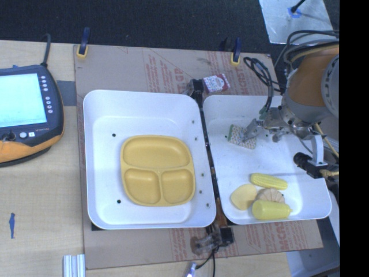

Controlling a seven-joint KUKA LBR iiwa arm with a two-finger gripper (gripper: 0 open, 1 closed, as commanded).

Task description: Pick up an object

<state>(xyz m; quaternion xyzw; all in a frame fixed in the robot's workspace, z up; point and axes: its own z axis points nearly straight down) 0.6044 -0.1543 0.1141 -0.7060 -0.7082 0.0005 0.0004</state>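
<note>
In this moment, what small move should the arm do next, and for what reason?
Probably a short descent and closing of the hand on the small patterned piece. The hand sits right beside that piece in the upper part of the right bin, and nothing shows between its fingers yet. The yellow items lie farther, near the bin's lower edge, so the patterned piece looks like the closest target.

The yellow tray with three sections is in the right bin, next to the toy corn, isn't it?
Not quite. The yellow tray with three sections lies in the left bin. The toy corn is in the right bin. The camera view shows this.
</note>
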